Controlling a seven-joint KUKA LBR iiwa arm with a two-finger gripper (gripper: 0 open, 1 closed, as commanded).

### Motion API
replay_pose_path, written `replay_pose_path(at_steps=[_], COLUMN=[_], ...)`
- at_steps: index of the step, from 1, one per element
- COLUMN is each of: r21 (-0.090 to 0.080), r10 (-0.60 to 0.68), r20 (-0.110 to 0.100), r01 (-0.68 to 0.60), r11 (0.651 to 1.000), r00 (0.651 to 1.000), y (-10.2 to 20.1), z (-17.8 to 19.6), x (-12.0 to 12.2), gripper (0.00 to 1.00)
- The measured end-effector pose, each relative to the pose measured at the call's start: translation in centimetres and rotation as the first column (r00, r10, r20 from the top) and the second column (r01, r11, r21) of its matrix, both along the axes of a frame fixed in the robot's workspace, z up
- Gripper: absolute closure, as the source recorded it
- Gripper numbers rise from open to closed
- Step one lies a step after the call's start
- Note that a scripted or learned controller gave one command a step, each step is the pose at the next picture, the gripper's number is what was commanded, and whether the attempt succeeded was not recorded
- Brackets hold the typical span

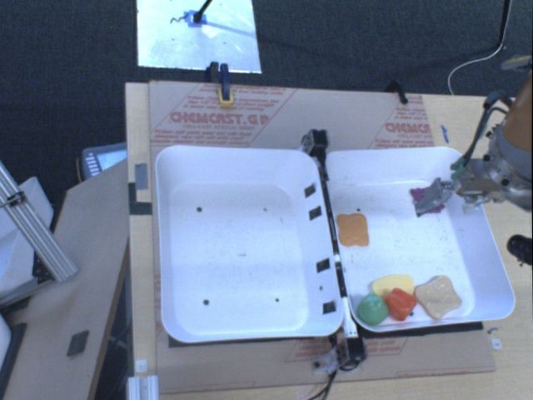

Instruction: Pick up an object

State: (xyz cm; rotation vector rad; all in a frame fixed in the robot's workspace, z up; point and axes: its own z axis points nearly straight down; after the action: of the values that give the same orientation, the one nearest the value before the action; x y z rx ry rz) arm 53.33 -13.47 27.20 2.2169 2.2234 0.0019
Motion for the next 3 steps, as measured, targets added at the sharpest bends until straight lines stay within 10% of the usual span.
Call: replay_pose_path(at_steps=[1, 2, 3], r21=[-0.001, 0.001, 0.002], r10=[0.003, 0.010, 0.007], r20=[0.004, 0.008, 0.020], r01=[-0.003, -0.010, -0.008], r11=[1.000, 1.000, 1.000], r00=[1.000, 1.000, 1.000], y=[0.0, 9.9, 14.5], z=[1.1, 8.1, 23.7], x=[0.1, 2.1, 1.8], gripper=[1.00, 1.00, 1.00])
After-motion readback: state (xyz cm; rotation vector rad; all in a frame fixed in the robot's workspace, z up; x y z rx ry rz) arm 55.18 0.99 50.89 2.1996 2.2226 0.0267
